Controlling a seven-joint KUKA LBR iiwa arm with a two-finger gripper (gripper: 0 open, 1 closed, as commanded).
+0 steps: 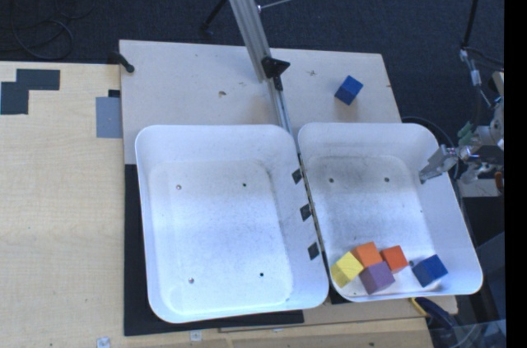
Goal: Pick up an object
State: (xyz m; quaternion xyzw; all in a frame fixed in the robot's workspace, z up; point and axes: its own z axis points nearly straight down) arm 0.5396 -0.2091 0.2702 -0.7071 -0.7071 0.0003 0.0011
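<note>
Blocks, five: yellow, orange, purple, small orange, blue, clustered in the right bin's near corner, well below the jaws, likely slid there. Jaws at bin's right rim; state: cannot tell. Spare blue block on tabletop, beyond.

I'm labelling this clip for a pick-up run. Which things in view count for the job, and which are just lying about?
For the job:
gripper at the right bin's far right rim
yellow cube, orange cube, small orange cube, purple cube and blue cube, in that bin's near corner

Lying about:
left bin
stray blue cube on the board behind the bins
metal rail
</note>
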